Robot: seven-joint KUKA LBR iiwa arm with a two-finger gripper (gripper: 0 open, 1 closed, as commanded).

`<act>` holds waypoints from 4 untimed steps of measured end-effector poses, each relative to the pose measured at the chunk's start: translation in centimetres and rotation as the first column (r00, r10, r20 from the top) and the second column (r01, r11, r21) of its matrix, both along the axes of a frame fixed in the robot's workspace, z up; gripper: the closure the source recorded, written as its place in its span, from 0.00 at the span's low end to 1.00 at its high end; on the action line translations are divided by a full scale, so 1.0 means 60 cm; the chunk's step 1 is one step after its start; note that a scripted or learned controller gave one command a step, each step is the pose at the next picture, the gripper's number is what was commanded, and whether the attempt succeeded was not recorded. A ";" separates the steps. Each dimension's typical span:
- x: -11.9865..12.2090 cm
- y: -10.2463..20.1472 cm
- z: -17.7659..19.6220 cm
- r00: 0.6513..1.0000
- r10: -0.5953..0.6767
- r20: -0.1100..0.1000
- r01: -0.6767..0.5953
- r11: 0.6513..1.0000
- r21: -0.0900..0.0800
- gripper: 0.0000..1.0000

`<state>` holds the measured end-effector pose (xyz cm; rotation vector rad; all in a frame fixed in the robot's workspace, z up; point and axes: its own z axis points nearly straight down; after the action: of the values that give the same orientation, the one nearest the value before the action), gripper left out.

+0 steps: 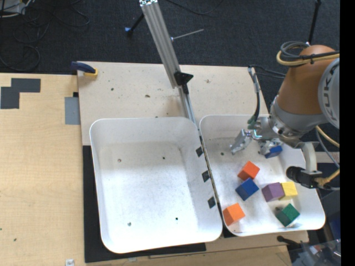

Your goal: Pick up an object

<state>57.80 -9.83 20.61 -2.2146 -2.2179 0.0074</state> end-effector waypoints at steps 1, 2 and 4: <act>0.001 -0.003 0.004 1.000 -0.003 0.005 0.003 1.000 -0.001 0.00; -0.012 0.005 -0.100 1.000 -0.002 -0.002 0.002 1.000 0.000 0.00; 0.002 -0.005 -0.123 0.999 -0.012 0.036 0.013 1.000 -0.010 1.00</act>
<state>57.93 -10.12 13.24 -2.2519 -2.2268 -0.0222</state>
